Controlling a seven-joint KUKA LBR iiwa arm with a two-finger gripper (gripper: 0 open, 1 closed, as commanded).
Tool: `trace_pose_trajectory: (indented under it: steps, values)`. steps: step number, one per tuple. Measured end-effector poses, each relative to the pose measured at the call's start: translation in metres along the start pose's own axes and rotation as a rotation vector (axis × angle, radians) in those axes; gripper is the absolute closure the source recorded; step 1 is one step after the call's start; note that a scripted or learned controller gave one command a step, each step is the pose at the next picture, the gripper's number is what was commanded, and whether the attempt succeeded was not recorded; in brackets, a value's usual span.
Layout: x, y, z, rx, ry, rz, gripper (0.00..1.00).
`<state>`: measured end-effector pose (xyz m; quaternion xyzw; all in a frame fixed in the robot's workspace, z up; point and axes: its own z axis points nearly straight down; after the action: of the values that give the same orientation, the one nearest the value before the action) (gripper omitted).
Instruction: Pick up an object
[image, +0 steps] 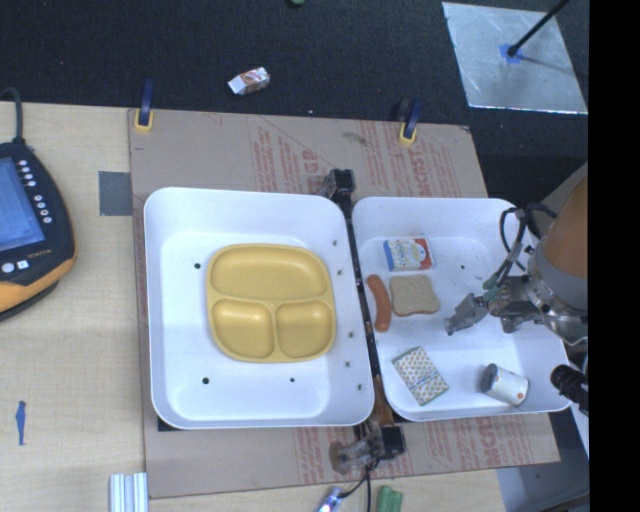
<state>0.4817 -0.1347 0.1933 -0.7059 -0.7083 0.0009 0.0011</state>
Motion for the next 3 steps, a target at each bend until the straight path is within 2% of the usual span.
trace_pose_trajectory:
  steps: [1,2,3]
  values:
    - [0.04,0.046,0.079,0.004,0.0,-0.004,0.0]
    - [0.03,0.094,0.102,0.001,-0.001,-0.001,0.0]
    - [0.029,0.095,0.091,0.001,-0.002,-0.004,1.0]
